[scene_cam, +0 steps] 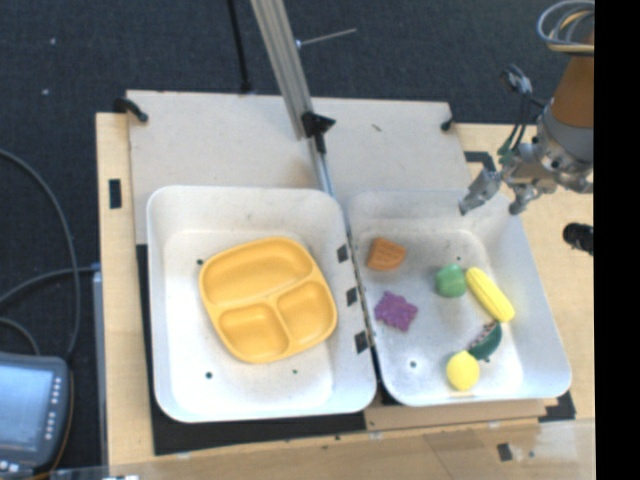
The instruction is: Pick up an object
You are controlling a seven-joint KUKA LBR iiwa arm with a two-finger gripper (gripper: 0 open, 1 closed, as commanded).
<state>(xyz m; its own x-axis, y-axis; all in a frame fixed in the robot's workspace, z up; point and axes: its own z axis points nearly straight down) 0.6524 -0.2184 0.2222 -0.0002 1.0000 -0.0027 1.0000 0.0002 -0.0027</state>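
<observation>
**Objects sit loose in the right bin while the gripper hangs open above its far corner**

Objects for picking all lie in the right bin point(540, 353), spread across its floor and apart from the arm. An orange block point(386, 255) rests near the bin's upper left, close to the divide between the two bins. Below it and slightly to the right lies a purple piece point(396, 311) with a lumpy outline. Toward the middle right, a green ball point(451, 281) touches the upper end of a yellow corn-shaped piece point(490, 294), which lies at a slant running down and to the right. Just beneath the corn's lower end sits a dark green piece point(487, 342), and touching that one's lower left is a yellow ball point(462, 370), near the bin's front edge.

The left bin point(180, 218) holds a yellow tray point(267, 297) with three compartments, one long and two smaller, turned at an angle on the bin floor.

The gripper point(499, 195) is at the upper right corner of the right bin, over its rim, well apart from every object. Its two fingers point(477, 194) are spread with a clear gap between them, and nothing lies in that gap. Above it the grey wrist and the orange band of the arm point(573, 98) reach in from the right edge.

A slanted metal pole point(284, 53) crosses the top of the view and comes down to the bench behind the seam between the bins. The bench point(400, 138) is pale and stands on dark carpet.
</observation>
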